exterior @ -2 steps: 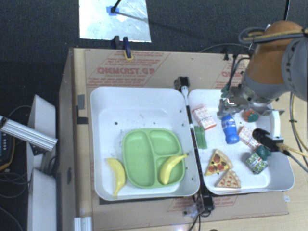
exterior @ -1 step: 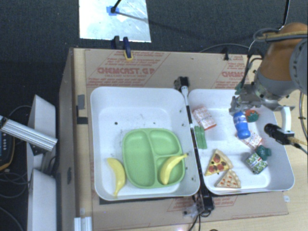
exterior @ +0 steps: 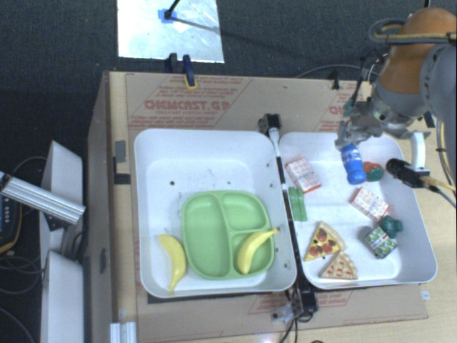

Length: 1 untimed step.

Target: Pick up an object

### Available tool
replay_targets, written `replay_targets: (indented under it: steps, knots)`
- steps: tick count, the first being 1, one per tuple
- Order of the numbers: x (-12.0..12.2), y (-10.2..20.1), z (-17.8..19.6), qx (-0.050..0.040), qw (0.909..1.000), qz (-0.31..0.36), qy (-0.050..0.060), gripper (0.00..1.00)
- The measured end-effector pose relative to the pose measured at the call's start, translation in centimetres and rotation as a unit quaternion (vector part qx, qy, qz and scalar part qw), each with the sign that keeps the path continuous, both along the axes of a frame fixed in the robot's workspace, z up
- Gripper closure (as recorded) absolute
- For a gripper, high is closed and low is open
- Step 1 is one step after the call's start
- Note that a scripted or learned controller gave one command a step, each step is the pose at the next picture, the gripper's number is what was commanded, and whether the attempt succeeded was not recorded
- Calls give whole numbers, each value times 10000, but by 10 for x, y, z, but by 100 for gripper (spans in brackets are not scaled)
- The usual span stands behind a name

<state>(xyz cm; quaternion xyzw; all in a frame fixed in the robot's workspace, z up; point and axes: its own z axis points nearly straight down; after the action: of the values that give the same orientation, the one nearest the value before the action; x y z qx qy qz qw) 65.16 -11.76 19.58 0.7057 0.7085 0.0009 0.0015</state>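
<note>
Apparently mid-grasp: blue bottle (exterior: 352, 164) sits in upper part of right bin (exterior: 421, 263), directly under gripper (exterior: 352, 136), tilted. Grip state: cannot tell. Red-white packet (exterior: 303, 174) lies to its left, orange-green item (exterior: 373, 168) just right. Next move, likely: confirm hold, then lift straight up, clear of neighbours.

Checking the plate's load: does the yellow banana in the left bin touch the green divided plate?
Touching: the camera view shows one banana lying across the plate's rim.
</note>
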Motion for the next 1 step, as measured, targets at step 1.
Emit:
replay_targets:
  steps: [1]
  knots:
    - [8, -69, -20, -7, 10000, -12, 5, 100]
